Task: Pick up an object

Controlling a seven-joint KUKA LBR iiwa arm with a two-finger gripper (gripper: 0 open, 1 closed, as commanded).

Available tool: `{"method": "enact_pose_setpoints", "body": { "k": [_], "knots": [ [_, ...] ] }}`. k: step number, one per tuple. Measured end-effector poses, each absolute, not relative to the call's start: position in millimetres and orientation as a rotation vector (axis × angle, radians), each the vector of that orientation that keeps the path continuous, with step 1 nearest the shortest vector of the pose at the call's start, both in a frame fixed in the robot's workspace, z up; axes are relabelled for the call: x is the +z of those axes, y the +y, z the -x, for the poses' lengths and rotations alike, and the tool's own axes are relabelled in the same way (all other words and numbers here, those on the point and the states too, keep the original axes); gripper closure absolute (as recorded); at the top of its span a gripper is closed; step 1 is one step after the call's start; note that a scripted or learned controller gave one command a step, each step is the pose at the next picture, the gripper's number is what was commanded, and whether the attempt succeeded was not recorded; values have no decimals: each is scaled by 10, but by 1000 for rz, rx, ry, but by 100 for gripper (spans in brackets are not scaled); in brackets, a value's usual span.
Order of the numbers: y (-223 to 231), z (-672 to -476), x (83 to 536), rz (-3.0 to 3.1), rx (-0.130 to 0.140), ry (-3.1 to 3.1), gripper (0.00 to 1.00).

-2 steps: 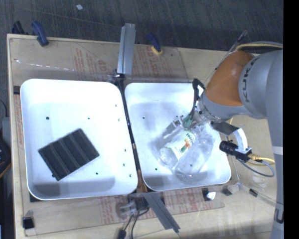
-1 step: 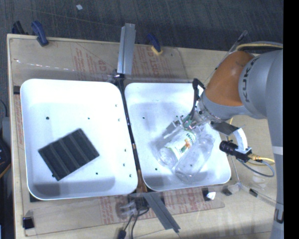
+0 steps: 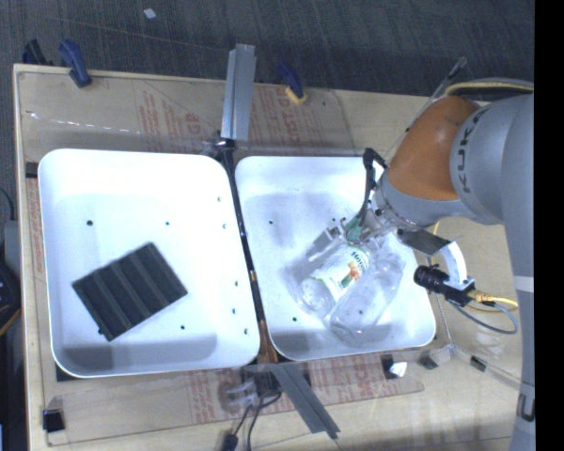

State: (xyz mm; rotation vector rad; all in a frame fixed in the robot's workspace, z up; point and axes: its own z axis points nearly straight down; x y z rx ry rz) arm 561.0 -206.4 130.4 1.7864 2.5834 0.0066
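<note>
Reaching into the right bin [image 3: 263,252], our gripper [image 3: 350,233] hovers over two clear plastic bottles [image 3: 352,285] near its right edge — one black ridged panel [image 3: 130,289] lies in the left bin [image 3: 66,172].

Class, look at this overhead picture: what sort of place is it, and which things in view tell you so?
Probably a robotics lab test bench. A grey and orange robot arm reaches over two shallow white bins on a board held with blue clamps, with cables nearby. One bin holds a clear plastic bottle, the other a dark ridged pad.
</note>
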Motion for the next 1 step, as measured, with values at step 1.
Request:
{"method": "enact_pose_setpoints", "body": {
  "k": [1],
  "knots": [
    [-2064, -5610, 1304, -1786, 7, 2583, 0]
  ]
}}
